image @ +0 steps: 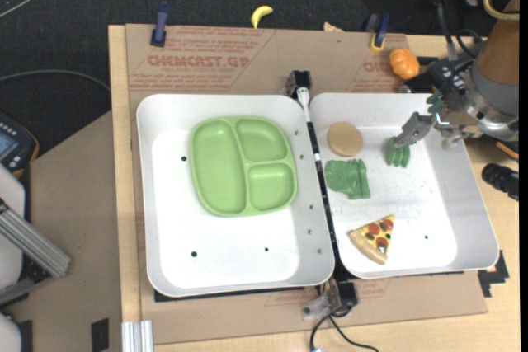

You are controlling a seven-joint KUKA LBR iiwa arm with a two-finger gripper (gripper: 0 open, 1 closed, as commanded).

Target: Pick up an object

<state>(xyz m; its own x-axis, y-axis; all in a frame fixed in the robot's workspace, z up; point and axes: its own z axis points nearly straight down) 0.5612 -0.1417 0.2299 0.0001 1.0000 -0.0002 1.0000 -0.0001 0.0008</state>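
Note:
The right bin (462,202) holds a round tan bun (345,138), a larger green leafy piece (347,178), a small green piece (398,154) and a toy pizza slice (374,238). My gripper (410,133) reaches in from the right over the bin's far part. Its tip sits right at the top of the small green piece. The bun lies to its left, the pizza slice well below it near the front.
A green divided plate (244,166) lies in the left bin (165,243). An orange toy (403,63) and a yellow banana toy (261,14) rest on the cardboard behind the bins. Blue clamps (158,26) grip the board's far edge.

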